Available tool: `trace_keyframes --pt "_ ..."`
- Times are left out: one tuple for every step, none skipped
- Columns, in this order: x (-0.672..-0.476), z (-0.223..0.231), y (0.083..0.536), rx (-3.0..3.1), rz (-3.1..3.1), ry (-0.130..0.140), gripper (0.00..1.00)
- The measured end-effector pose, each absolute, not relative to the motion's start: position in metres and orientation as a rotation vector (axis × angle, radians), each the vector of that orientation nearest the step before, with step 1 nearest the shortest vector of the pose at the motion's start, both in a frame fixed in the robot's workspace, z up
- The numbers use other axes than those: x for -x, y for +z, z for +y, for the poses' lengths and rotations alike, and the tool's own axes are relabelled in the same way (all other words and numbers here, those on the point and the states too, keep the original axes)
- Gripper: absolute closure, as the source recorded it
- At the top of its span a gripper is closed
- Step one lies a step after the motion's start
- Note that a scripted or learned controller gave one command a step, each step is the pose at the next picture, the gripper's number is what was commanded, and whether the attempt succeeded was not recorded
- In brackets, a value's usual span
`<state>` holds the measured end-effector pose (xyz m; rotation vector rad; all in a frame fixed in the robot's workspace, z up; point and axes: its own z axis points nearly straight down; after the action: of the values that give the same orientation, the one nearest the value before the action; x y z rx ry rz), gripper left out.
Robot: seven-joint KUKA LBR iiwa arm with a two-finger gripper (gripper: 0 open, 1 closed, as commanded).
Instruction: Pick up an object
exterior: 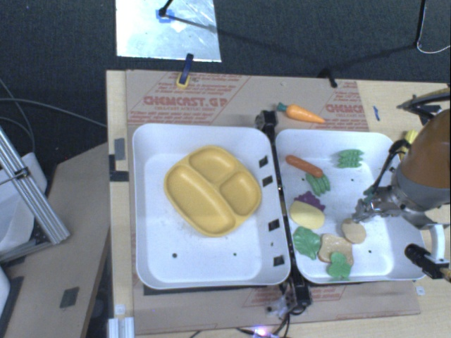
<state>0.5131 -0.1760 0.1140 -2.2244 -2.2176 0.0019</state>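
A: Hovering low in the right bin (380, 144), the gripper (368, 210) sits just above and left of a tan round piece (354, 232). Fingers too small and dark to read; cannot tell whether they are parted or closed. Nothing visibly between them.

B: Contents of that bin?

A: Toy food. Near the gripper: the tan round piece, then a tan slab (334, 245) with a green leafy piece (339, 265) overlapping its lower edge. Further left, a yellow lump (308, 216) with a purple piece (309, 201) at its top, and a green leaf (305, 240) below. Upper part: a red-orange sausage shape (304, 165) touching a green piece (318, 183), and a green bundle (348, 158) apart from them.

B: Left bin?

A: One yellow divided plate (211, 189), three compartments, tilted in the left bin (151, 153).

B: Outside the bins?

A: A toy carrot (300, 113) on the cardboard sheet (211, 94) just behind the bins. A blue-and-yellow clip (185, 71) at the cardboard's far edge. Dark carpet beyond, with a shiny square panel (168, 20).
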Motion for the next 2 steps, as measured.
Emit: trace_keyframes --pt "-0.516 -0.174 0.125 2.222 -2.226 -0.003 1.0" --pt "-0.517 -0.174 0.136 2.222 -2.229 -0.006 1.0"
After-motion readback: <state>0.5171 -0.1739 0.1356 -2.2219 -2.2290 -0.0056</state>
